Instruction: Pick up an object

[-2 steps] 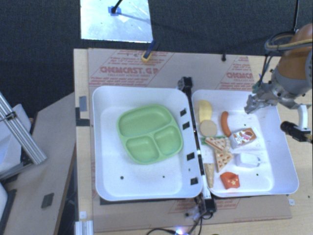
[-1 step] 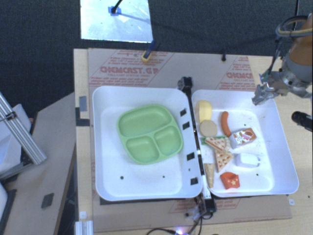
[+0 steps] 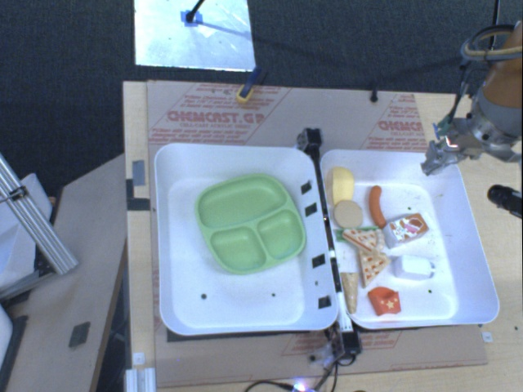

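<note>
Fingers over right bin's far corner, sausage apart.

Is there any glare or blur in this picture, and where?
Camera view: glare washes out the shiny silver square sheet at the top; the small toy foods in the right white bin look soft; the green divided plate is evenly lit.

Left bin: green divided tray, central. Right bin: yellow piece at 10 o'clock, sausage at 12, red piece at 6, white block near centre. Gripper over the bin's 1 o'clock rim.
</note>
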`<state>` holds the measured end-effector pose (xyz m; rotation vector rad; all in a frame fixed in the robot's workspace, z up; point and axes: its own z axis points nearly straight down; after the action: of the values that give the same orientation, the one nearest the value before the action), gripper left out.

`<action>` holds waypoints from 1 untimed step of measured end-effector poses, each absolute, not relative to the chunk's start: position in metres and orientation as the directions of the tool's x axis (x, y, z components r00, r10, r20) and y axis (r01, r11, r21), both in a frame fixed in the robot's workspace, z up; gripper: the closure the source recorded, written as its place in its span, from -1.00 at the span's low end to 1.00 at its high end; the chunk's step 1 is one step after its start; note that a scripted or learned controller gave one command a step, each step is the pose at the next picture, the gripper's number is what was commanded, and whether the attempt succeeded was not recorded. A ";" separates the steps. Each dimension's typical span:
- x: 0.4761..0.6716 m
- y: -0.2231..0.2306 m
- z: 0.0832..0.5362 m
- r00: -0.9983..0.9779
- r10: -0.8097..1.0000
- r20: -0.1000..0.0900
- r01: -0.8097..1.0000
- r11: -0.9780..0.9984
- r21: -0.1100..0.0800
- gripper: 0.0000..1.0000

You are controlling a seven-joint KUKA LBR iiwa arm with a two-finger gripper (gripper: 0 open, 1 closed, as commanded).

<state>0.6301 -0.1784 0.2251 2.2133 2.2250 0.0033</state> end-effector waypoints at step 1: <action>0.619 -0.126 0.216 -0.009 1.000 0.002 1.000 0.009 0.000 1.00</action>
<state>0.6193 -0.1255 0.2164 2.2120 2.2326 0.0024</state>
